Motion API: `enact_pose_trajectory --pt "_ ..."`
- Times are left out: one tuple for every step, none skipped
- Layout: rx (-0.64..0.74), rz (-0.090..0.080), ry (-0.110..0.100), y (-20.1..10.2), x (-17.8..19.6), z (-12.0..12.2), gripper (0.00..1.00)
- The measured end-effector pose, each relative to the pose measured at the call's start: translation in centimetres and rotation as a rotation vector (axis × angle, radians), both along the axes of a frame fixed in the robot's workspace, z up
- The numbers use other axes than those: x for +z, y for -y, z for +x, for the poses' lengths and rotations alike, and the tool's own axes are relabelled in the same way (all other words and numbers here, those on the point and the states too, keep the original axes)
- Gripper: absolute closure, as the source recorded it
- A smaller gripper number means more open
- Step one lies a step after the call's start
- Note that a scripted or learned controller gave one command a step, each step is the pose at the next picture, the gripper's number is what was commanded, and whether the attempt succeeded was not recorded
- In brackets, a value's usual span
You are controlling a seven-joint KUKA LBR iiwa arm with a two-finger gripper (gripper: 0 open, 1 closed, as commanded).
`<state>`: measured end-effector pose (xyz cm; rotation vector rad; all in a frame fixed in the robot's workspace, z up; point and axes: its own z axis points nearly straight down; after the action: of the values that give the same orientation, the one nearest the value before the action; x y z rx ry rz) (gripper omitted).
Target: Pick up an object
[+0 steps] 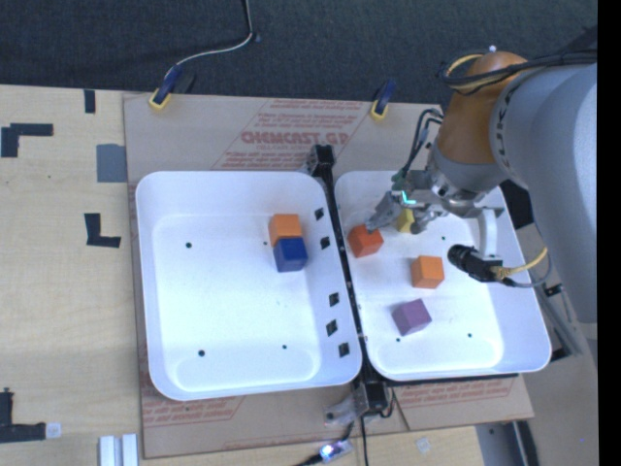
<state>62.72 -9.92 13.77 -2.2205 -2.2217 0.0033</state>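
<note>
So the bench (58,289) is pale wood-look board with a brown cardboard sheet (291,139) on top, printed in red lettering and held by two blue-and-yellow clamps (167,87) at its far edge. Two shallow white plastic bins with rounded corners sit side by side on it, touching along a black clipped seam.

The left bin (194,357) has an orange block (285,226) with a blue block (290,253) right against its near side, both chunky matte cubes.

The right bin (485,357) has three more: a red-orange cube (365,242) near the seam, an orange cube (427,272) in the middle, and a purple cube (411,316) nearer the front, sitting turned a bit so its corners are off square with the bin walls. None of them really has a long axis, they're all about cube shaped.

The grey arm with its orange band comes in over the right bin's far corner, and the gripper (406,210) hangs low just beside the red-orange cube, on its right. The jaws are a cluttered blur of metal and wires from this angle, so I can't tell if they're apart or together. Nothing visibly sits between them.
</note>
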Motion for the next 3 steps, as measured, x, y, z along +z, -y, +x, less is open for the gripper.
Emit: enact_pose_trajectory --pt "0.002 0.001 0.001 0.5 -3.8 -3.0 0.00" --pt "-0.004 0.005 -0.028 0.6 -5.6 2.7 0.00" --pt "-0.003 0.002 -0.025 0.7 -4.6 2.5 1.00"
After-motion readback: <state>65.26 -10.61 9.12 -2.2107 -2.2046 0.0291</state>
